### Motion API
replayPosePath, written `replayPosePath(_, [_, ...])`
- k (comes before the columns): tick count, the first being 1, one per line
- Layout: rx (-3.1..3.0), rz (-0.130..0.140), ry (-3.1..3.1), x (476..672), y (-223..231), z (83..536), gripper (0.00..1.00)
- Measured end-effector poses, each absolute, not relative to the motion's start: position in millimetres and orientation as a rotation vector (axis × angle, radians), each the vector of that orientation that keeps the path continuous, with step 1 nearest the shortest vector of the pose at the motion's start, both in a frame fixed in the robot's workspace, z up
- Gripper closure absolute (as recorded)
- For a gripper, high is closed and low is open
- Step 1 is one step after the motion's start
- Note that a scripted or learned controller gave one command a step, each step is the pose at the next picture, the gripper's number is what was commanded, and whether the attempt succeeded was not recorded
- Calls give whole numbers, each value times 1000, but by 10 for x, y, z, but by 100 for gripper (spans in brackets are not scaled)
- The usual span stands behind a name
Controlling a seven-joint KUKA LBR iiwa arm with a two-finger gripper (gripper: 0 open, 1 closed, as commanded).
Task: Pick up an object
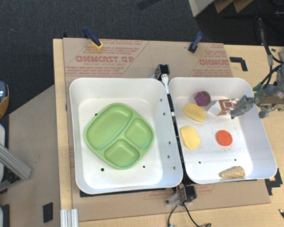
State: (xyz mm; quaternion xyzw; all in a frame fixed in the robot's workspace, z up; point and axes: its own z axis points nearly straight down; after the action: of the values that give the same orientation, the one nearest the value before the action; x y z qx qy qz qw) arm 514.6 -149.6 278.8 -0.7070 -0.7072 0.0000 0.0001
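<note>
With the gripper point(240, 106) seen at the frame's right over the right bin point(260, 141), its grasp impossible to tell, the purple ball point(202, 98) just left could be knocked away.

Counts: 2 white bins point(80, 141) point(260, 145). 1 green divided plate point(119, 135), left of frame. Right of frame: 2 yellow pieces point(194, 112) point(190, 137), 1 purple ball point(202, 98), 1 orange round point(223, 138), 1 tan wedge point(232, 172). 2 blue clamps point(93, 38) point(196, 41), top.

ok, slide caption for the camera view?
Claw over right bin of toy food; green divided plate in left bin.
</note>
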Motion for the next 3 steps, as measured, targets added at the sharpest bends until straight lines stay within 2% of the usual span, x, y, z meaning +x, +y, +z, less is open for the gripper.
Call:
replayPosePath(1, [-2215,11,-2211,5320,-1745,825,0])
replayPosePath(2, [-2225,-1,-2222,5361,-1750,1026,100])
replayPosePath(3, [-2211,-15,-2238,5399,-641,1901,100])
